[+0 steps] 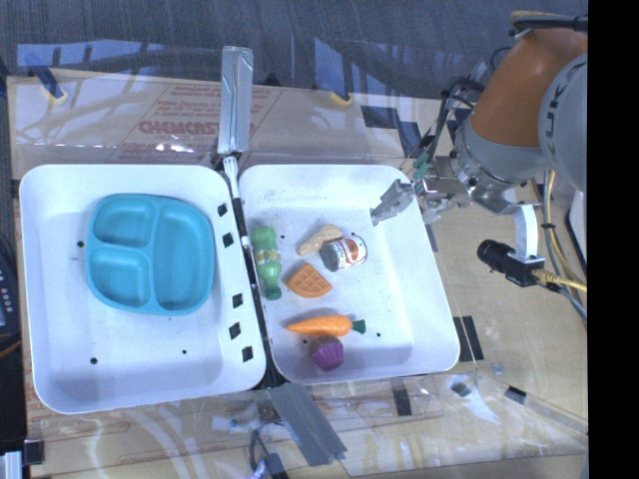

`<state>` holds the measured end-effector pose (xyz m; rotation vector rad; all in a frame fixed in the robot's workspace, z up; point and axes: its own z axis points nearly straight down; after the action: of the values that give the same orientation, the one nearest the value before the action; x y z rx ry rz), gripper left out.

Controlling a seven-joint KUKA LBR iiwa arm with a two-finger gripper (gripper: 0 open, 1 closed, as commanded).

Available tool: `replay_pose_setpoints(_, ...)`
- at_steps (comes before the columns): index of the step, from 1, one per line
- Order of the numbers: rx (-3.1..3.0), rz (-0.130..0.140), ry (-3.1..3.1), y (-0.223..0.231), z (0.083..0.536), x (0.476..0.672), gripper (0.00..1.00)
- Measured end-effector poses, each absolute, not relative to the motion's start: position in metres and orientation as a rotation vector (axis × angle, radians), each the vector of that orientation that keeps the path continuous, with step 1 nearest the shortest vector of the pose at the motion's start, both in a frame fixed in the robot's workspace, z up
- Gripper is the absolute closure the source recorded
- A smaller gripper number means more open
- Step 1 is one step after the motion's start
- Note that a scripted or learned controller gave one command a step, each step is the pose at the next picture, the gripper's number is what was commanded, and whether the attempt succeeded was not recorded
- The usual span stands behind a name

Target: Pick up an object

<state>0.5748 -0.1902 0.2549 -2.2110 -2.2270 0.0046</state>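
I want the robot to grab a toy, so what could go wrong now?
Two risks. The toys crowd together in the right bin: the can touches the tan piece and sits close to the waffle, so the tool might bump a neighbour. The carrot lies right beside the purple toy, so a grab there could catch both, or slip.
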Motion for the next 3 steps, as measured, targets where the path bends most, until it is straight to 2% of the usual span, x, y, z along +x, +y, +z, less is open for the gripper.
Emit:
replay_pose_setpoints(1, -2.359, -0.003, -2.077, -0.156, 0.094, 0.566, 0.0)
replay_pose_setpoints(2, -2.277, 0.001, -2.16, -0.155, 0.092, 0.616, 0.0)
replay_pose_setpoints(3, -2.271, 0.002, -2.163, -0.154, 0.102, 0.617, 1.0)
